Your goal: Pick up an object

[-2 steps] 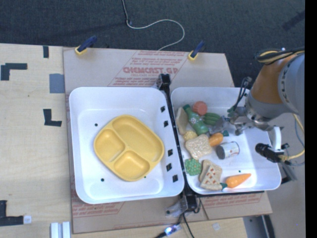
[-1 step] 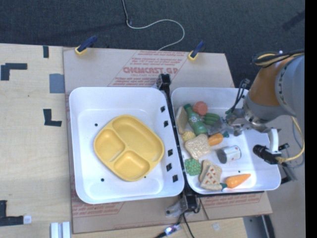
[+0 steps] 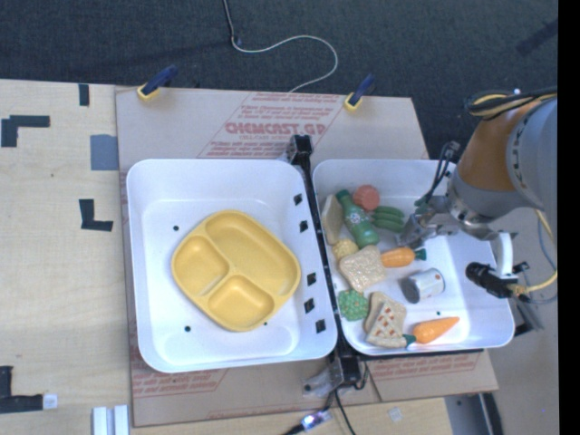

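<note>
The right bin (image 3: 471, 333) holds several toy foods: a green bottle (image 3: 359, 222), a red tomato (image 3: 366, 196), a green pepper (image 3: 391, 216), a small orange carrot (image 3: 398, 258), a cracker (image 3: 363, 266), a grey can (image 3: 423, 285), a waffle slice (image 3: 386, 320), a broccoli piece (image 3: 352, 304) and a larger carrot (image 3: 434, 330). My gripper (image 3: 417, 232) reaches in from the right, low over the bin, just above and right of the small carrot. Nothing is visibly held between its fingers.
The left bin (image 3: 149, 243) holds a yellow three-compartment plate (image 3: 236, 268). Black clips line the divider (image 3: 311, 243) between the bins. A cable (image 3: 272, 43) runs across the dark floor behind. The grey arm with its orange band (image 3: 494, 152) occupies the right side.
</note>
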### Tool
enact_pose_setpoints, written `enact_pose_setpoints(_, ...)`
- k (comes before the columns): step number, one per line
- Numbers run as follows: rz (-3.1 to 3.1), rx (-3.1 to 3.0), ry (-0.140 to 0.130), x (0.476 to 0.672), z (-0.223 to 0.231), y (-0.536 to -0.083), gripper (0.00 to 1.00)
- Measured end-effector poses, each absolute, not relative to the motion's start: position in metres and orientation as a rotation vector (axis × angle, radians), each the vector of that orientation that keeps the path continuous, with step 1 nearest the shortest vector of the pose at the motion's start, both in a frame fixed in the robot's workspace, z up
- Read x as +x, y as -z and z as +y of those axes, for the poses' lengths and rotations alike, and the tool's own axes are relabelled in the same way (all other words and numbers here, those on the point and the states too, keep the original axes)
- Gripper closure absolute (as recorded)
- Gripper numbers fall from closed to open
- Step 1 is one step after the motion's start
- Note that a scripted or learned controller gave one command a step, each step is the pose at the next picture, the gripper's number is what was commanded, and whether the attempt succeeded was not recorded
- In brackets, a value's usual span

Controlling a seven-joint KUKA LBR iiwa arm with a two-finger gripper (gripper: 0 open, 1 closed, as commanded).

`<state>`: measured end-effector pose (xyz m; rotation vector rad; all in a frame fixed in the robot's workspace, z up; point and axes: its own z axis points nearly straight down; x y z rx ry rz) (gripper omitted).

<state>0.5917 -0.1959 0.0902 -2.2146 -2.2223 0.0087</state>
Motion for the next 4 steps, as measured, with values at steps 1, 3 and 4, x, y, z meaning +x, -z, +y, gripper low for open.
enact_pose_setpoints(1,-2.222,-2.22,-0.001,0.589,-0.198,-0.15,1.0)
enact_pose_setpoints(3,-2.22,-2.217,-0.003,0.593,-0.199,-0.222,1.0)
enact_pose_setpoints(4,-2.223,-2.211,-0.006,0.591,-0.153,-0.212,1.0)
